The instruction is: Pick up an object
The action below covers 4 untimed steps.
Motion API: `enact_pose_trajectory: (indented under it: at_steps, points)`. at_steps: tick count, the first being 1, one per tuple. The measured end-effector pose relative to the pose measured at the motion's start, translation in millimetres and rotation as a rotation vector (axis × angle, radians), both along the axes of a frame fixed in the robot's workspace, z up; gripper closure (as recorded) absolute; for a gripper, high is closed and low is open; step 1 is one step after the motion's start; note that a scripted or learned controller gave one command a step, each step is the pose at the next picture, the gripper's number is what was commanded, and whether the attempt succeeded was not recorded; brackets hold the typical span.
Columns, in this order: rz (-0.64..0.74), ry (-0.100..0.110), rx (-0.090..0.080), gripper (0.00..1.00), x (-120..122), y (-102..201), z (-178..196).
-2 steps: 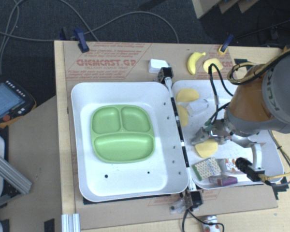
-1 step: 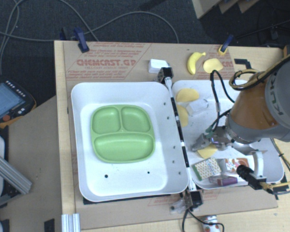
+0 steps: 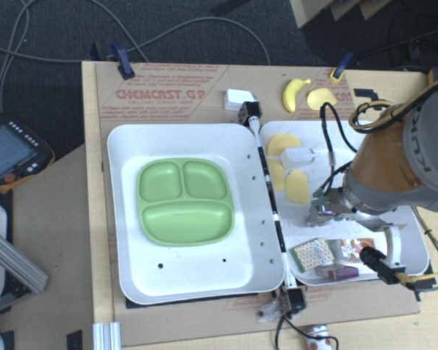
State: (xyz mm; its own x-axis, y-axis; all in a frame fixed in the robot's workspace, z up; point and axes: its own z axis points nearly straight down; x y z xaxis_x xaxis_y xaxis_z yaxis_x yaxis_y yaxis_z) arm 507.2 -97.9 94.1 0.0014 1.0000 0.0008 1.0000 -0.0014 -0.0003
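Purple tube (image 3: 338, 273) and checkered packet (image 3: 312, 253) seen at right bin (image 3: 420, 257) front. Gripper (image 3: 323, 211) lowered beside yellow pieces (image 3: 297, 185); grip state cannot be told.

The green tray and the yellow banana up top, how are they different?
The green tray is much bigger and lies inside the left white bin; the banana is small and lies on the bench outside both bins. The tray is broad with three compartments; the banana is a thin curve. Both lie untouched.
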Motion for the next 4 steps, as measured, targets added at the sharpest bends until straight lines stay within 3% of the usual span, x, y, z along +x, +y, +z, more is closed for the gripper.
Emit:
enact_pose_trajectory:
  at_steps: [1,2,3,4]
  points:
    - [0.003,-0.002,-0.001,1.0,37,46,91]
    - [0.003,-0.001,-0.001,0.0,37,46,90]
    - [0.001,-0.001,-0.002,0.0,81,2,-10]
    - [0.001,0.002,-0.001,0.0,72,-8,-9]
